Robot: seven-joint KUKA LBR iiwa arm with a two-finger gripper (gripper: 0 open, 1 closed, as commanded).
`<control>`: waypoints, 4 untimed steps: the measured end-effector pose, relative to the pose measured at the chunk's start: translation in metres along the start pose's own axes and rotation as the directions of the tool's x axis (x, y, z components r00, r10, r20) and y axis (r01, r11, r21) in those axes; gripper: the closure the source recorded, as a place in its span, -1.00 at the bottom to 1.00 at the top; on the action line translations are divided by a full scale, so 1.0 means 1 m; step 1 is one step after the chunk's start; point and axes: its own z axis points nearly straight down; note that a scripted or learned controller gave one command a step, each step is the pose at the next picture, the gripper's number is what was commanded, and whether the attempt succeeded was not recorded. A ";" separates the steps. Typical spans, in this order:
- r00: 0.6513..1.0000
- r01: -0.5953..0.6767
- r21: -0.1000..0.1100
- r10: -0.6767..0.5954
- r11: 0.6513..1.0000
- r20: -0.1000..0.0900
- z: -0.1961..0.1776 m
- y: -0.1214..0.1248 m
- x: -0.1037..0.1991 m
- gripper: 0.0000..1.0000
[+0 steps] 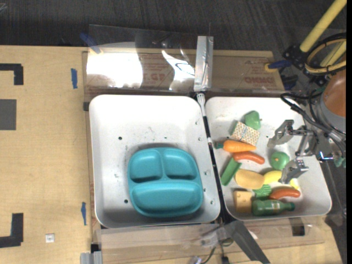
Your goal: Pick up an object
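Note:
The right bin (pixel 319 202) holds a heap of toy food: a green pepper (pixel 252 118), a checkered yellow block (pixel 245 132), an orange carrot (pixel 239 146), a red chili (pixel 248 157), a green cucumber (pixel 228 171), a yellow piece (pixel 250 179) and a green bottle (pixel 272 205). My gripper (pixel 287 152) hangs over this bin's right half, open, with its fingers spread wide. A small round green item (pixel 279 159) lies in the bin roughly between the fingers, and neither finger visibly touches it.
A teal divided plate (pixel 164 181) rests in the left bin (pixel 104 120). A clear plastic sheet (pixel 143 65) and a metal bracket (pixel 203 62) stand behind the bins. Cables and a yellow pole (pixel 327 18) crowd the upper right.

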 end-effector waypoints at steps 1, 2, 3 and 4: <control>0.997 -0.074 -0.001 0.074 0.997 -0.011 0.142 -0.006 -0.017 -1.00; 0.996 -0.085 0.001 0.085 0.996 0.021 0.188 -0.015 -0.004 -1.00; 0.996 -0.089 0.001 0.089 0.996 0.017 0.188 0.009 -0.004 -1.00; 0.990 -0.142 0.000 0.142 0.990 0.013 0.189 0.009 -0.002 -1.00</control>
